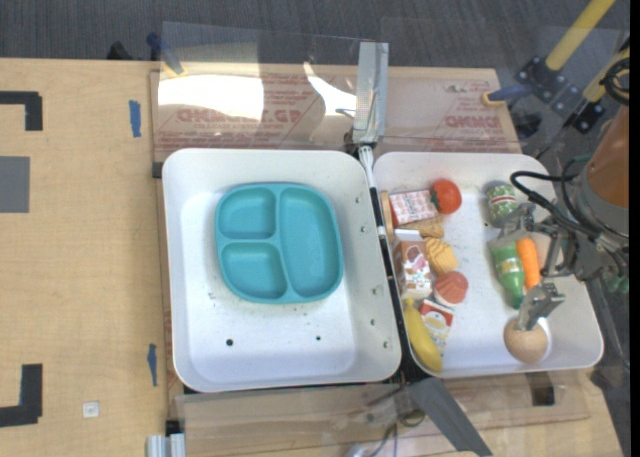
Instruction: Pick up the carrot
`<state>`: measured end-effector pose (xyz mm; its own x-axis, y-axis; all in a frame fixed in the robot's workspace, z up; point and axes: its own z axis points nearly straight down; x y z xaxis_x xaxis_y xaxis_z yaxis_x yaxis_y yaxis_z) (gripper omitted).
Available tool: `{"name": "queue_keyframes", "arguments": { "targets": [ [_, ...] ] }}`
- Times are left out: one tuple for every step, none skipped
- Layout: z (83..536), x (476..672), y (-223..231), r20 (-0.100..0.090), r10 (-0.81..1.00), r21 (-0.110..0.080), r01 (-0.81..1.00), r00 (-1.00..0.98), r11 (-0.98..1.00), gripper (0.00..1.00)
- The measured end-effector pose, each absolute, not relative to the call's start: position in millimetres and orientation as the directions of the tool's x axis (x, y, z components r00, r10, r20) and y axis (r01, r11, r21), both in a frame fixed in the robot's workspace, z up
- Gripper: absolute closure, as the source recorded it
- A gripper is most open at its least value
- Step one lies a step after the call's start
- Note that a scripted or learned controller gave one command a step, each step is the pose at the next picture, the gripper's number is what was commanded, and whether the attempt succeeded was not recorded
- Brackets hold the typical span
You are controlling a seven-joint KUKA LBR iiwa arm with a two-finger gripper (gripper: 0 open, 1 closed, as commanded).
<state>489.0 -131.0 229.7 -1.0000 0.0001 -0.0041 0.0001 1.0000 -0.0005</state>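
From the overhead camera I see the counter (70,275) carrying two white bins side by side, the left bin (190,245) holding a teal divided plate (280,243) near its centre. The carrot (528,261) lies in the right bin (580,340) toward its 3 o'clock side, orange and roughly upright in the frame, touching a green vegetable (508,270) just beside it at 9 o'clock. The arm (608,180) reaches in from 3 o'clock, and the jaws (538,305) sit just below the carrot at its 6 o'clock end, above a beige egg-shaped item (526,342). I cannot tell how far the jaws are parted, and I see nothing clearly between them. A tomato (446,196) sits at 11 o'clock from the carrot, a banana (422,337) at 8 o'clock.
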Motion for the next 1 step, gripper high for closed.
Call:
{"name": "queue_keyframes", "arguments": {
  "targets": [
    [110.4,487.7,-209.6,0.008,-0.101,0.004,-0.101,-0.995,0.995,0.0]
  ]
}}
